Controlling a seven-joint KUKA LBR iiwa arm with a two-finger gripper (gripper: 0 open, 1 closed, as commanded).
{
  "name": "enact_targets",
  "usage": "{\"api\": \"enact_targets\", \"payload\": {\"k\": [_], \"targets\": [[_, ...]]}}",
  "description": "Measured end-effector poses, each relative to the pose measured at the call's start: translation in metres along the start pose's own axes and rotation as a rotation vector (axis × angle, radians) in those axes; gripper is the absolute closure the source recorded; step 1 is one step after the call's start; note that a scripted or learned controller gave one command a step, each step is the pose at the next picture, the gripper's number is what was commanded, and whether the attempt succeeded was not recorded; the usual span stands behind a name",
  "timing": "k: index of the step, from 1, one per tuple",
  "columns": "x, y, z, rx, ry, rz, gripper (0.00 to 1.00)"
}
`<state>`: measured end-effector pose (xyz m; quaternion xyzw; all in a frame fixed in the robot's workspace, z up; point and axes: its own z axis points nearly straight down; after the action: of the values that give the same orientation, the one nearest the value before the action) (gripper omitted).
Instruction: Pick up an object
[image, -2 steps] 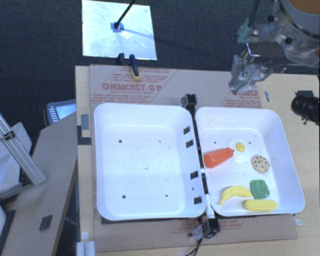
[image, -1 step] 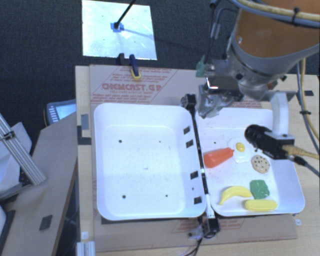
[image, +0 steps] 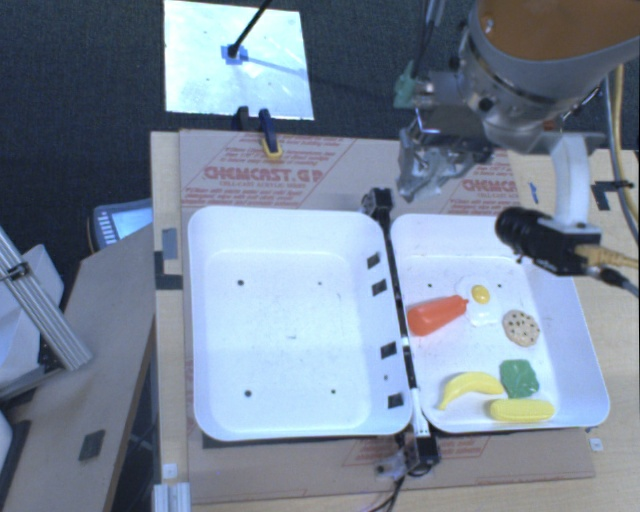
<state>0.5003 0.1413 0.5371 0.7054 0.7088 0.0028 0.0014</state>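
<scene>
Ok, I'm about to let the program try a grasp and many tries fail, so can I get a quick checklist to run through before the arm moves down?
1. Gripper above the bins, not in them: ok.
2. Fingers open: cannot tell.
3. Nothing held already: cannot tell.
4. Targets in the right white bin: ok; orange toy carrot, fried egg toy, round cookie, yellow banana, green toy piece, yellow oblong piece.
5. Carrot has space around it: ok.
6. Green piece and yellow oblong piece apart: not ok, they touch.
</scene>
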Motion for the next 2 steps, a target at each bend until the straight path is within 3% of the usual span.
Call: {"api": "enact_targets", "payload": {"k": [2], "targets": [[0.000, 0.000, -0.021, -0.001, 0.002, -0.003, 1.00]]}}
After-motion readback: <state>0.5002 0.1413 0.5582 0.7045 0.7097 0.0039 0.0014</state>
